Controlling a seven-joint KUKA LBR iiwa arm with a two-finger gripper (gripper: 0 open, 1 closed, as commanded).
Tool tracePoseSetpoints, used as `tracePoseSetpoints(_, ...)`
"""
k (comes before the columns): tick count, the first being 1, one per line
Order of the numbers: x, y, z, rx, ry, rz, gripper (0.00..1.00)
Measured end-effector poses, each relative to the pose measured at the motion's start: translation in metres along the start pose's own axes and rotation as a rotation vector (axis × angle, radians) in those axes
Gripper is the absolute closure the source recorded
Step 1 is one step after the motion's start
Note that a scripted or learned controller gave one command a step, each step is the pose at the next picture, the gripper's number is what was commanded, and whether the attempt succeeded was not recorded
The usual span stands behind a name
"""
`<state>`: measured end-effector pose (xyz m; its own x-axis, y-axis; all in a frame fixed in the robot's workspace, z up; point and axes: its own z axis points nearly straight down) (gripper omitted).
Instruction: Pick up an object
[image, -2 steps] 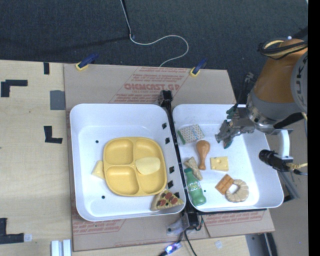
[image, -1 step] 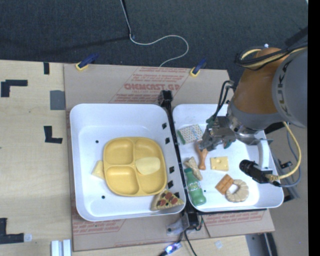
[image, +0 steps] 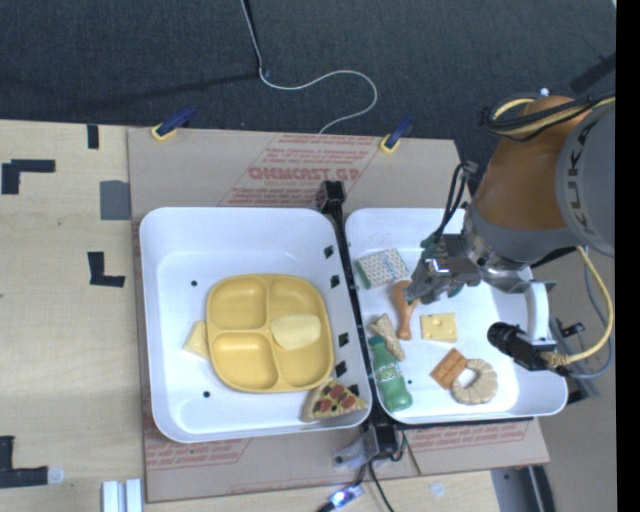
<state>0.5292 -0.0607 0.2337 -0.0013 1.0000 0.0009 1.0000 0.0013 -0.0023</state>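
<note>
My gripper (image: 437, 281) hangs over the right bin (image: 540, 405), just right of a tan-orange stick-shaped toy (image: 404, 308) and above a yellow cheese square (image: 438, 327). Nothing shows in its grip. Around it in that bin lie a checkered pale packet (image: 383, 267), a beige knobbly piece (image: 385, 335), a green bottle (image: 389, 375), an orange cracker (image: 448, 368) and a tan ring-shaped pastry (image: 474, 382).
The left bin (image: 165, 240) holds a yellow divided plate (image: 240, 355) with a pale yellow piece (image: 296, 330) in one compartment. A yellow wedge (image: 195, 341) lies at the plate's left and a pizza slice (image: 335, 401) near the bin's front right corner.
</note>
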Motion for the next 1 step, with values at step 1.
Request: tracePoseSetpoints(1,0.0017,-0.0024,0.0011,0.001,0.000,0.000,1.00)
